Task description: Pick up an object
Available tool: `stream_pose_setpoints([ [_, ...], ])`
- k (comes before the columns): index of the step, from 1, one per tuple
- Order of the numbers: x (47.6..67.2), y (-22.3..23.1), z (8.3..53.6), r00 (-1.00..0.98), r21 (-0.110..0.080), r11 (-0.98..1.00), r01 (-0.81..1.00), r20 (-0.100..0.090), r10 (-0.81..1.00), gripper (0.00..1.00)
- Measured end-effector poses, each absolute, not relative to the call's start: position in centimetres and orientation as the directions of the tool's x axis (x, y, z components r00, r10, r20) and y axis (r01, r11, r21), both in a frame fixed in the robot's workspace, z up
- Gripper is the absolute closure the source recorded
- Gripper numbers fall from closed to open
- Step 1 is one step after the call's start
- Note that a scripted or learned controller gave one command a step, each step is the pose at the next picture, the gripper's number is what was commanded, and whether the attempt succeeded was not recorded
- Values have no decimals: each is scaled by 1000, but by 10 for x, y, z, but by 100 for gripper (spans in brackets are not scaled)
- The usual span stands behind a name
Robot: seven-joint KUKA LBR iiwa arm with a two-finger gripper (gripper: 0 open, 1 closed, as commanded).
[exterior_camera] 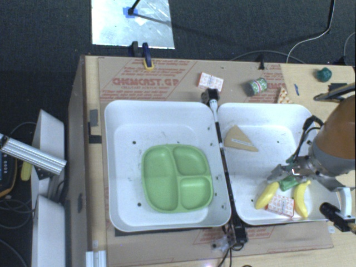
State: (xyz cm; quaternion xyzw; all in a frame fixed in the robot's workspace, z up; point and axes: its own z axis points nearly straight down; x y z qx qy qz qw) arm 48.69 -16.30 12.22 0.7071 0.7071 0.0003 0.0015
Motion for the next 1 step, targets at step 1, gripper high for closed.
stream_pose_setpoints([
  [1,487,-124,99,-4,1,4,1000,1,1000,0],
])
